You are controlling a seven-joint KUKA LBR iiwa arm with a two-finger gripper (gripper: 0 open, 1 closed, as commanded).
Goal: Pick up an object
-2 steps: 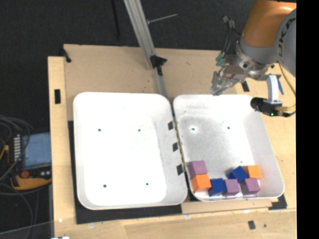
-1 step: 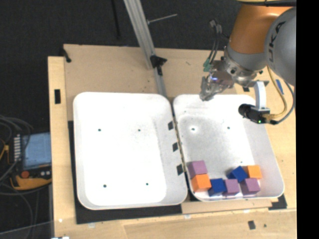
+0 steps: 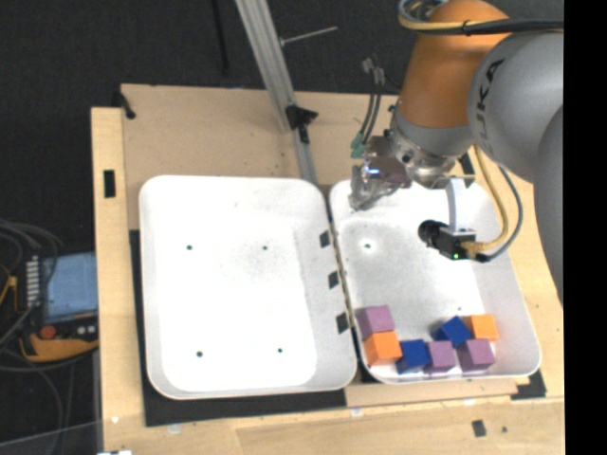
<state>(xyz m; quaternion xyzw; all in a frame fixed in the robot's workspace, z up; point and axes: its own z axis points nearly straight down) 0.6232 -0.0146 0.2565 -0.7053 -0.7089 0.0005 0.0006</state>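
Several small blocks lie along the near edge of the right bin: a purple block, an orange block, a blue block, a purple block, a blue block, a purple block and an orange block. My gripper hangs over the far left corner of the right bin, well away from the blocks. Nothing shows between its fingers.
The left bin sits beside the right one, joined by black clips at the shared rim. A metal strut slants up from behind the bins. A cable with a black connector hangs from the wrist over the right bin.
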